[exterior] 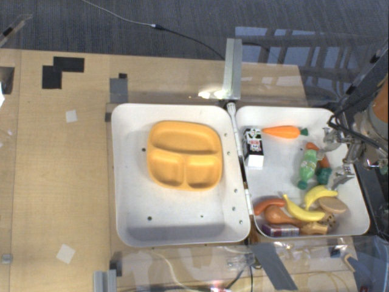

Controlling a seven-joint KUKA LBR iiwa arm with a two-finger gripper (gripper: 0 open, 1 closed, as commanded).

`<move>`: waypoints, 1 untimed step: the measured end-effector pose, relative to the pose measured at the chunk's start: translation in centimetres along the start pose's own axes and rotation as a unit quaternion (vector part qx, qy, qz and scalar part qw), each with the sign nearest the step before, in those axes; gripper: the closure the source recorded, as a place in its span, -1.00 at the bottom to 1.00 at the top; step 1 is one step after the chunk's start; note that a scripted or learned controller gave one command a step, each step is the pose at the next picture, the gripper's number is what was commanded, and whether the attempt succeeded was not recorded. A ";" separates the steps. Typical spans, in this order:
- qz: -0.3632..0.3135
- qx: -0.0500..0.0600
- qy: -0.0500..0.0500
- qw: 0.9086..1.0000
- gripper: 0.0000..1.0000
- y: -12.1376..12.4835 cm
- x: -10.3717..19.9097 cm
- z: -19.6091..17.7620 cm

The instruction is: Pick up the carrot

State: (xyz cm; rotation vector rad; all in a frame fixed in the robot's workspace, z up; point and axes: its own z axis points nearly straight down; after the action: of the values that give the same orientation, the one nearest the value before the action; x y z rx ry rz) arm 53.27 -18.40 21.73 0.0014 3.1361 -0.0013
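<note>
The orange carrot (pixel 281 132) lies flat near the back wall of the right bin (pixel 276 115), its green top pointing right. My gripper (pixel 336 157) hangs over the bin's right side, to the right of and nearer than the carrot, not touching it. Its two fingers stand open, one at the back (pixel 330 139) and one at the front (pixel 342 176), with nothing held between them. The arm enters from the right edge.
The right bin also holds a small black-and-white carton (pixel 253 146), a green bottle (pixel 307 167) just left of the gripper, two bananas (pixel 304 210), a red-orange piece (pixel 267 206) and a brown round piece (pixel 332 207). A yellow divided plate (pixel 184 154) sits in the left bin (pixel 134 181).
</note>
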 end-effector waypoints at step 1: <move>-0.063 -0.001 0.001 0.998 -1.00 0.5 -10.9 5.2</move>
State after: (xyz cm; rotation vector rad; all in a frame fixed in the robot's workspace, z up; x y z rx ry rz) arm 64.21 -17.92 16.55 -0.1961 3.1316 0.0021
